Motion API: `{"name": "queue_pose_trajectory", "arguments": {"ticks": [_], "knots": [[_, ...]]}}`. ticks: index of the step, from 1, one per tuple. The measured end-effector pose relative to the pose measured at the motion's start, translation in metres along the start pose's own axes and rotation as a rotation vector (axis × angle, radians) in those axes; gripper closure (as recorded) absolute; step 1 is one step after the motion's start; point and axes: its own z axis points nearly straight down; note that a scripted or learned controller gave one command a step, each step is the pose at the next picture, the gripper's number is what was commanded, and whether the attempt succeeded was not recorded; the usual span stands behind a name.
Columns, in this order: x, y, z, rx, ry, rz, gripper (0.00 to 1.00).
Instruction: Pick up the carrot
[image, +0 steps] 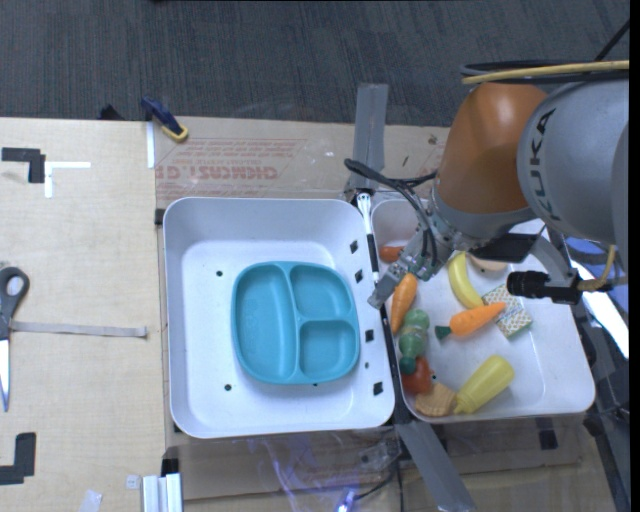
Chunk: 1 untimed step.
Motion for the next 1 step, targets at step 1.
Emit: {"name": "queue_pose_trajectory", "arguments": {"ticks": [1], "knots": [[0.0, 0.0, 0.0, 0.0, 0.0, 0.0, 0.0]]}}
